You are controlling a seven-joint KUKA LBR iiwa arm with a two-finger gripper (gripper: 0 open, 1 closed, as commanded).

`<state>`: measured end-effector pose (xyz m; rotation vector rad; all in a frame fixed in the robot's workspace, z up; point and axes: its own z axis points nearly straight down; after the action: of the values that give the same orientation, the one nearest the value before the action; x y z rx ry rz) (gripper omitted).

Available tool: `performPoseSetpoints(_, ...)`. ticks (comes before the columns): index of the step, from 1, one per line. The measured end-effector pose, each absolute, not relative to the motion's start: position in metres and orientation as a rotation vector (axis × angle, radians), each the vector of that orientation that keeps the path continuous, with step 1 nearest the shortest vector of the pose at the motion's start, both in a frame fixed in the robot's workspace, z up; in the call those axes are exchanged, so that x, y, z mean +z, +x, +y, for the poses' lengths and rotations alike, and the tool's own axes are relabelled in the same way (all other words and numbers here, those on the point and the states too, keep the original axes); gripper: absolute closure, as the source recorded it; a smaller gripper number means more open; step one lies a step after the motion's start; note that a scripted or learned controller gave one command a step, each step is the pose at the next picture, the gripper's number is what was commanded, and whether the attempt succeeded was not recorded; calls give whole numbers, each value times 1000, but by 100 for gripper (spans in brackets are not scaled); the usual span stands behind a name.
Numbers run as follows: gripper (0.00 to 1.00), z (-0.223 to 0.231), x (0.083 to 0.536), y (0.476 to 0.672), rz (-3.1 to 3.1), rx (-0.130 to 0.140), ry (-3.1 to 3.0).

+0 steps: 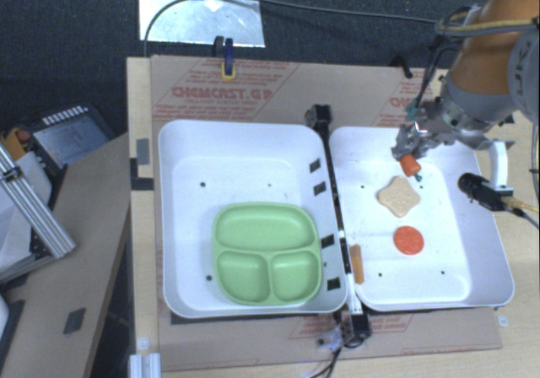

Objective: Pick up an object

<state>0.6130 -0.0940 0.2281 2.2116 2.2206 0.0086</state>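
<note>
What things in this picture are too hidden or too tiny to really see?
- Gripper, camera view: its fingers blur together, so open or shut is unclear.
- Small orange piece under the gripper: partly covered, so whether it is gripped or what it is stays unclear.
- Arm: cut off by the right edge.
- Orange stick by the bin wall: too small to name.

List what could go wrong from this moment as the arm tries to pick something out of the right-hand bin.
1. The small orange piece at the end effector looks barely caught at its tip; it may slip and drop.
2. The tan toast-shaped piece lies right below, so a dropped piece or a descent could knock it aside.
3. The orange stick lies against the right bin's left wall, leaving little room for a grasp.
</note>
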Motion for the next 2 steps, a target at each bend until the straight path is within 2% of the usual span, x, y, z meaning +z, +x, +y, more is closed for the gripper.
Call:
performPoseSetpoints(1,100,-94,229,614,2225,3,2215)
performPoseSetpoints(2,100,-44,220,609,2232,3,2213)
